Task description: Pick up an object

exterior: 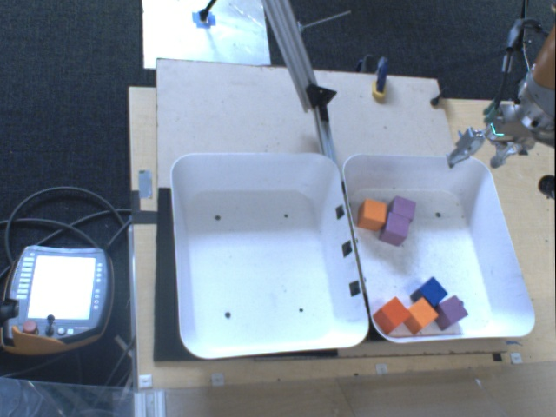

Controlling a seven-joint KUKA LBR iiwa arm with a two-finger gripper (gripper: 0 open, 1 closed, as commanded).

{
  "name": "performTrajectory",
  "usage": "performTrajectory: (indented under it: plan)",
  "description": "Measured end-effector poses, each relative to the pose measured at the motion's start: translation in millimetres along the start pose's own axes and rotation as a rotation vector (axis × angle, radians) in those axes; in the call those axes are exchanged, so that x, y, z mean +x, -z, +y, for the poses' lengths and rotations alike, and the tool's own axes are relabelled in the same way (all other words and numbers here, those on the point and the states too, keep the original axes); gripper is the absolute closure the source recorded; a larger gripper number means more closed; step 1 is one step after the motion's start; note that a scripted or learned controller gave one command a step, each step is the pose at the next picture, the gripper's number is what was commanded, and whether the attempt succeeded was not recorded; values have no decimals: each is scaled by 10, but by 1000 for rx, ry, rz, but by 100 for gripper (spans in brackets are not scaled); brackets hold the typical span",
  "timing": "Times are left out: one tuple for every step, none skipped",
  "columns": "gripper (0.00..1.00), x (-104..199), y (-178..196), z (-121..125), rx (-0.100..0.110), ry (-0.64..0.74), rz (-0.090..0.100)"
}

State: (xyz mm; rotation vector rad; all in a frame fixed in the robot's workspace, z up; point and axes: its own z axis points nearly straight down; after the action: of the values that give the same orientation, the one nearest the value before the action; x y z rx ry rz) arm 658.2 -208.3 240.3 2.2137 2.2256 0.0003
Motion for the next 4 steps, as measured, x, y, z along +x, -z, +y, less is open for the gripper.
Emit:
performTrajectory:
  plan:
    - [0,-54,-598,-44,5,-4,1]
    - [0,-27,-1014,-18,3,-1,2]
    - [0,-20,-1522,-18,4,0,2]
    - [100,-27,-1370,6,-4,3,-1]
